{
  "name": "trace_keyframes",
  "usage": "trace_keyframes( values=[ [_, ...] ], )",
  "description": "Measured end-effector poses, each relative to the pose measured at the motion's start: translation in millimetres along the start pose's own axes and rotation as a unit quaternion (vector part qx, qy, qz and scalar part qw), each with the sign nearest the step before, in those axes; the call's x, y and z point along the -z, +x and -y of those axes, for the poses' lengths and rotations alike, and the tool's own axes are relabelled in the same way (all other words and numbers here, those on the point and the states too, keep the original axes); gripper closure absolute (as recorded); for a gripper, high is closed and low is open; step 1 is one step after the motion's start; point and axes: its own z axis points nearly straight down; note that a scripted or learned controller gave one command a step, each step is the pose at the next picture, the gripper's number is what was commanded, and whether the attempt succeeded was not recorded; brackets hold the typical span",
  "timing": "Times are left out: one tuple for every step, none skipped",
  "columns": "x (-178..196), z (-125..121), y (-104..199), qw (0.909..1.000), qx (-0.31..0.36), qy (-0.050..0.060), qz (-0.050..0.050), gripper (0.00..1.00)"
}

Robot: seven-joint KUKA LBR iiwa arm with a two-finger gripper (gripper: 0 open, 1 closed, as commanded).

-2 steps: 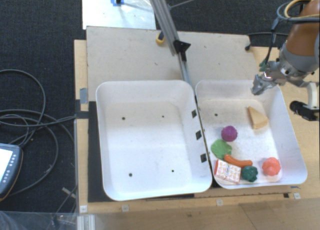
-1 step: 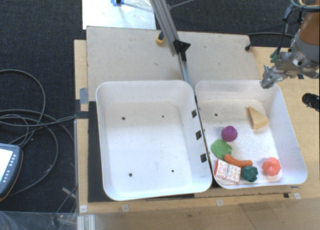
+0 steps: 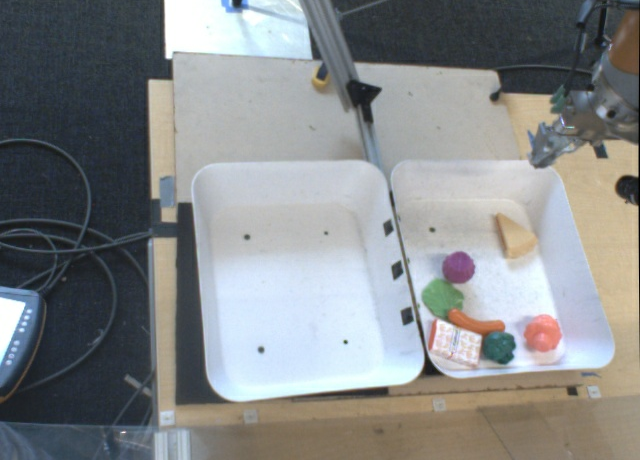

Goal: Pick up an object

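End effector (image 3: 543,151) poised above the far right corner of the right bin (image 3: 578,248); its grip state cannot be told.

Objects sit in the right bin: a tan wedge (image 3: 516,236), purple ball (image 3: 459,267), green leaf (image 3: 441,298), orange carrot (image 3: 476,323), red-and-white carton (image 3: 455,344) with unreadable print, dark green piece (image 3: 498,347), orange-red fruit (image 3: 543,333). The left bin (image 3: 215,278) adjoins it on the counter (image 3: 440,108).
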Motion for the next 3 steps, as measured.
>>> trace_keyframes(
  values=[
    [-11.8, 28.0, 45.6, 1.0, 0.003, 0.003, -0.002, 1.0],
    [-15.7, 47.6, 105.5, 1.0, 0.004, 0.003, -0.002, 1.0],
    [-12.6, 73.0, 147.7, 1.0, 0.003, 0.003, -0.002, 1.0]
  ],
)
